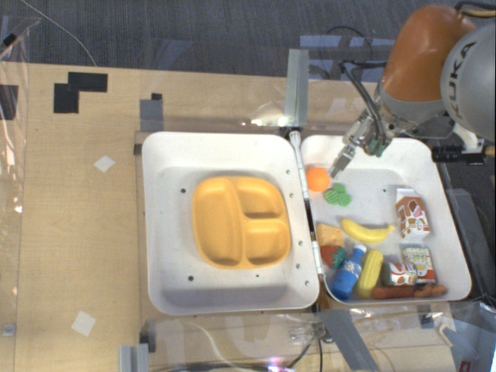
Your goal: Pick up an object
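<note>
Orange ball (317,178) sits at the upper left of the right-hand bin (434,178), tight against the divider shared with the left bin (159,231), and it is the item lying closest to the arm's jaws. The gripper (342,162) hangs just above and to the right of it in the frame, slanting down toward lower left, its tip near the ball but apart from it; nothing is seen between the jaws, and whether they are spread or closed cannot be told from this angle. A green ridged toy (337,197) lies just below the tip, slightly right of the ball. Being round, the ball offers no long axis to line up with, so the coming move appears to turn on a short shift toward lower left and a descent. Lower in the same bin, a banana (366,230) stretches left to right, well below the tip, amid a blue bottle (348,271), a yellow corn cob (371,270) and small cartons (410,215). A yellow divided tray (240,222) occupies the left bin on the pale tabletop (70,208).
</note>
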You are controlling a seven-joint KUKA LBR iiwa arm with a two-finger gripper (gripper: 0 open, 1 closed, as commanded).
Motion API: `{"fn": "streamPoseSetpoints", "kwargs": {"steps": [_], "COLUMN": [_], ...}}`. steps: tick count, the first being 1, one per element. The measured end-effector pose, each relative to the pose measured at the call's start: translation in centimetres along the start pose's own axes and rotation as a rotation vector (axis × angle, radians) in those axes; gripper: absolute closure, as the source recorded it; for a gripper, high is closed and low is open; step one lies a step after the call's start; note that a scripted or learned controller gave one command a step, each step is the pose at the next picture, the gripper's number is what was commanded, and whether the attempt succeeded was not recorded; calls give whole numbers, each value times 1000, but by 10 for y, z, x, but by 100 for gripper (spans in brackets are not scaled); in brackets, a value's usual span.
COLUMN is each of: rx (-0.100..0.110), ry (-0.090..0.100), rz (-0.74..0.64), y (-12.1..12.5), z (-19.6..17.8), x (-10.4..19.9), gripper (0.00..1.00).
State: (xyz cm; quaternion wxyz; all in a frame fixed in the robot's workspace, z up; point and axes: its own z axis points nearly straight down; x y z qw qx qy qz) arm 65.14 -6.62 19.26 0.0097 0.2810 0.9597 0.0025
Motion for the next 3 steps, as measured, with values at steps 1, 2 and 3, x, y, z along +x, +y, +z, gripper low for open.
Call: {"fn": "streamPoseSetpoints", "kwargs": {"steps": [1,2,3], "rx": [11,-1,-3], "ry": [22,-3,5], "rz": [88,81,184], "y": [-24,-18,68], "z": [101,85,1], "x": [-25,-29,38], "gripper": [0,100,100]}}
